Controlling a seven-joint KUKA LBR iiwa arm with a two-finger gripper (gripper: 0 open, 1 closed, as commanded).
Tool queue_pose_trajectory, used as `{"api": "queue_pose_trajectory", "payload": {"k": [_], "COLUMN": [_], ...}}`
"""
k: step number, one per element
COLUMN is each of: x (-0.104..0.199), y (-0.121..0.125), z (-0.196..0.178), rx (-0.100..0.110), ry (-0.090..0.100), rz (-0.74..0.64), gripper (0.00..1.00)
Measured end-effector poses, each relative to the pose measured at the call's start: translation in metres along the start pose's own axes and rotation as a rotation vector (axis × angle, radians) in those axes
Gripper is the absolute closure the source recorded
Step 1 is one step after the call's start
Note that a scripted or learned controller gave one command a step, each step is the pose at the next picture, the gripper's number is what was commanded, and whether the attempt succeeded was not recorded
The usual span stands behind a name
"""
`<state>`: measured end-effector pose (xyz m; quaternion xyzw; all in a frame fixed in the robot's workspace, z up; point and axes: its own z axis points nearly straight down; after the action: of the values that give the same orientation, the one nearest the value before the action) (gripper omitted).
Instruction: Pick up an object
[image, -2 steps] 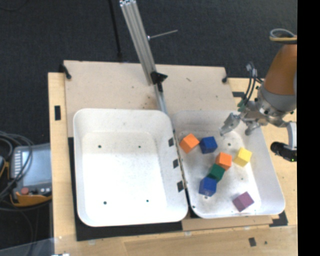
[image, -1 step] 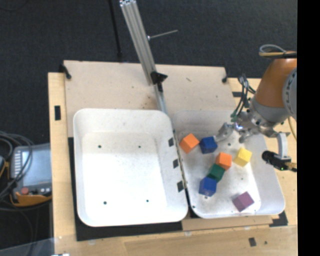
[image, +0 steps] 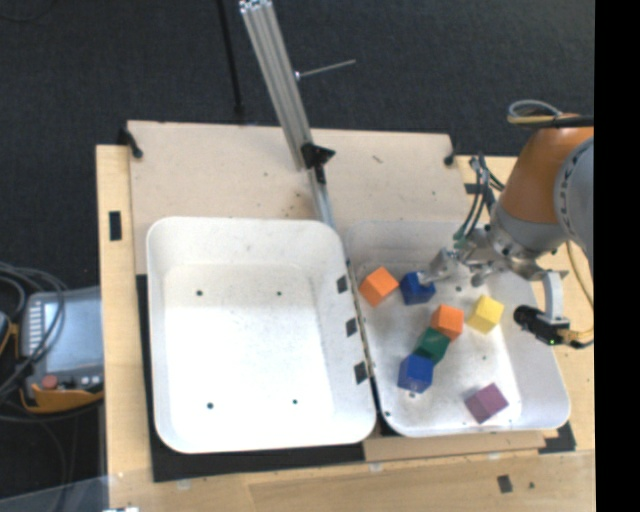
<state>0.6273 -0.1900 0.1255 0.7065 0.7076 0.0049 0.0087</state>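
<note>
Several small cubes lie in the right bin (image: 545, 385): an orange cube (image: 378, 285), a blue cube (image: 417, 289), a second orange cube (image: 448, 320), a green cube (image: 432, 344), another blue cube (image: 415, 372), a yellow cube (image: 486, 313) and a purple cube (image: 487, 402). My gripper (image: 447, 266) hangs low over the back of this bin, just right of and behind the upper blue cube. The wrist body hides its tips. Nothing is seen held.
The left bin (image: 250, 330) sits beside the right one, with a shared rim between them. A slanted metal pole (image: 285, 90) rises from the back between the bins. A black bracket (image: 540, 322) juts from the arm over the right bin's right side.
</note>
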Motion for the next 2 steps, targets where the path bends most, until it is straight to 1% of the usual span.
{"api": "queue_pose_trajectory", "payload": {"k": [1,2], "x": [-0.001,0.0], "y": [0.001,-0.005], "z": [-0.01,-0.07], "rx": [-0.003,0.013], "ry": [0.002,0.003], "rz": [0.003,0.0], "gripper": [1.0,1.0]}}
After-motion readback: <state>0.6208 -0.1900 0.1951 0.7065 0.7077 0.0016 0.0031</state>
